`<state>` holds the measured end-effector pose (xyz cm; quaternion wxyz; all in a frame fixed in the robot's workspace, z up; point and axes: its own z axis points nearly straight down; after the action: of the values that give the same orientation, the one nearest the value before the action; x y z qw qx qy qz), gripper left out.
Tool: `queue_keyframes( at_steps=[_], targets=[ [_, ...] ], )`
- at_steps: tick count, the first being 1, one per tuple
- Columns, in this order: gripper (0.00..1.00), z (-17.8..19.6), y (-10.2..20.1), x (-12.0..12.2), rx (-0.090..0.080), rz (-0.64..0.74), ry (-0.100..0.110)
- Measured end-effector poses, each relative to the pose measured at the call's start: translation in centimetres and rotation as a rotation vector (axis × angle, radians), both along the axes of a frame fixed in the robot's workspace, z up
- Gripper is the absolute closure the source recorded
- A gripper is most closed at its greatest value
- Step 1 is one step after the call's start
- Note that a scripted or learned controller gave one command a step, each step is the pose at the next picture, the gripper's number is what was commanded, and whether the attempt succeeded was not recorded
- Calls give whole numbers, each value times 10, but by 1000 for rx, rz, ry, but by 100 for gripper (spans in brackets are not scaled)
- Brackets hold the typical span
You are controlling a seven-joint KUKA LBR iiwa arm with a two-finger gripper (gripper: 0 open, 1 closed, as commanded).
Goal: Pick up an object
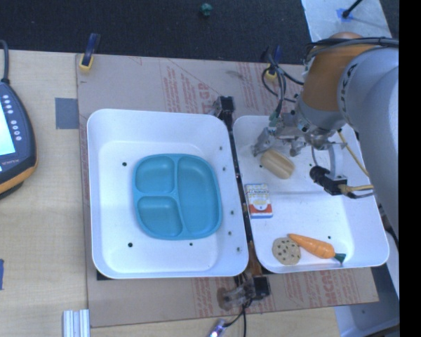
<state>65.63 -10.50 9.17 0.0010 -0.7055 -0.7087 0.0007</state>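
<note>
The arm reaches in over the right bin, and its pincer hangs low at that bin's far end, directly above a tan bread roll. The metal tips sit just at the roll's upper edge, close enough that they may be touching it, but I cannot tell whether the pincer is apart or together, since the wrist and cables crowd that spot. The roll lies on the bin floor and nothing shows it lifted.

Other things to pick lie in the same bin: a small carton against the left wall near the middle, and at the near end a speckled cookie beside an orange carrot, the two almost touching. The left bin holds a blue divided plate. On the table to the far left rests a handheld controller.

As for progress, I judge the task to be at the approach or grasping step, aimed at the roll. No object is off the bin floor yet, so the closing, if it is not done, and the lift are both left to do.
</note>
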Motion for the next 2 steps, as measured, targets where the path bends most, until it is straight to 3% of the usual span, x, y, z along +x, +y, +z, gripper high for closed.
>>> queue_keyframes(
  at_steps=[1,2],
  targets=[
    [100,10,0,0,0,3,1],
    [0,10,0,0,0,3,1]
  ],
)
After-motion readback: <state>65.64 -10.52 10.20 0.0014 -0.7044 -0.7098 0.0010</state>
